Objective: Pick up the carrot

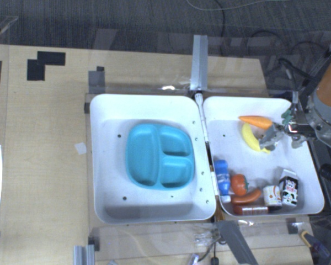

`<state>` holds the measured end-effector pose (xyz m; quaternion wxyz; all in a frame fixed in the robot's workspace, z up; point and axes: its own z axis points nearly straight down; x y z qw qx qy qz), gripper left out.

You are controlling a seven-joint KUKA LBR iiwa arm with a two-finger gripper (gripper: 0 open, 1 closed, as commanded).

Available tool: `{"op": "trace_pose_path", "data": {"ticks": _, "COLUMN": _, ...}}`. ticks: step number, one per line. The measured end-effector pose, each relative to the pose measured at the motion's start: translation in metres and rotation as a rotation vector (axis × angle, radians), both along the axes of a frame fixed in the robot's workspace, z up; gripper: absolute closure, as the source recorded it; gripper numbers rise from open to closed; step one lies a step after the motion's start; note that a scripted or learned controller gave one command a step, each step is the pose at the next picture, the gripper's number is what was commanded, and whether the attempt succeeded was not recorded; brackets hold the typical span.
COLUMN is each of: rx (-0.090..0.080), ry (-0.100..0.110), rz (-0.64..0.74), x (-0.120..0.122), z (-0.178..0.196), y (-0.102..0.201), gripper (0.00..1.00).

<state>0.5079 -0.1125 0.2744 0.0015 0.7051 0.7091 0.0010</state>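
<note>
My arm (pixel 330 101) is grey, with an orange band at the two o'clock side above the wrist. My end effector (pixel 270 138) is pale grey metal with darker fittings, and thin black cables run beside the wrist.

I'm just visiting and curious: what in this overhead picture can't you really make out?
- Pincer: blurred; its finger state is unclear.
- Orange tapered carrot: its right end is hidden behind the pincer.
- Small black-and-white printed carton: print too small to read.
- Grey arm: cut off by the right edge.
</note>
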Motion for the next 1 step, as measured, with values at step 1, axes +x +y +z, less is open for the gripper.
{"op": "trace_pose_path", "data": {"ticks": 1, "rx": 0.000, "ry": -0.002, "rz": 0.061, "x": 0.0379, "z": -0.1815, "y": 0.0290, "gripper": 0.00}}
